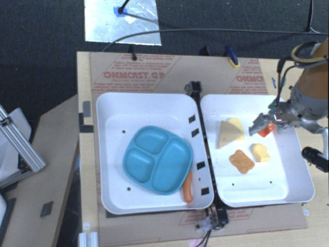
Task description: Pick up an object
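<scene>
Over the right bin [300, 189], a small red-orange object [265, 130] clamped between the fingers [258, 124] of the gripper [263, 126].

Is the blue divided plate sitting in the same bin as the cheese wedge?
No, the blue divided plate lies in the left bin, the cheese wedge in the right bin.

Grey arm [308, 112] with orange band, dark grey claw [263, 125], black cable looping above wrist

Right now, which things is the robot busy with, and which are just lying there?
Busy with:
gripper
red piece at its tip

Just lying there:
blue tray
hot dog
pale yellow wedge
orange piece
small yellow piece
</scene>
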Robot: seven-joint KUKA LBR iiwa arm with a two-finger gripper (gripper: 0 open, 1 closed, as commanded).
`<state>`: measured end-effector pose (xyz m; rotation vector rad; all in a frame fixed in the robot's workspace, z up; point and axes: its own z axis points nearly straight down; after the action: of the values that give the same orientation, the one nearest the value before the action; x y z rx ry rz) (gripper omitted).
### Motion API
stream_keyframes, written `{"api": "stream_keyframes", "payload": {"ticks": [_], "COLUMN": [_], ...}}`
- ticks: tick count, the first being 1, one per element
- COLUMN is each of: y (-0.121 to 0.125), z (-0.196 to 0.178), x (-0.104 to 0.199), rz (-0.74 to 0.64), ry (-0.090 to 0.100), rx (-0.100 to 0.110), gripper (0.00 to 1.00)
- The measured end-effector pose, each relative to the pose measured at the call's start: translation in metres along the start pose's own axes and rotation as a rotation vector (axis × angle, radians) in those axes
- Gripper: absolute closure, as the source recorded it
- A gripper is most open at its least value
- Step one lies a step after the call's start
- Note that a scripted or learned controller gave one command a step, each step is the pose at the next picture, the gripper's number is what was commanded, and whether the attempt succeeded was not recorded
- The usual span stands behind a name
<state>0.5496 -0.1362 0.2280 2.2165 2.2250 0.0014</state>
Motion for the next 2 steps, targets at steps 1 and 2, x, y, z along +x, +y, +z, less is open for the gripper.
{"api": "stream_keyframes", "payload": {"ticks": [1, 2], "y": [0.003, 0.001], "z": [0.06, 0.103], "x": [0.007, 0.004], "rz": [0.002, 0.003], "ry": [0.001, 0.0], "rx": [0.003, 0.003], "gripper": [0.0, 0.0]}}
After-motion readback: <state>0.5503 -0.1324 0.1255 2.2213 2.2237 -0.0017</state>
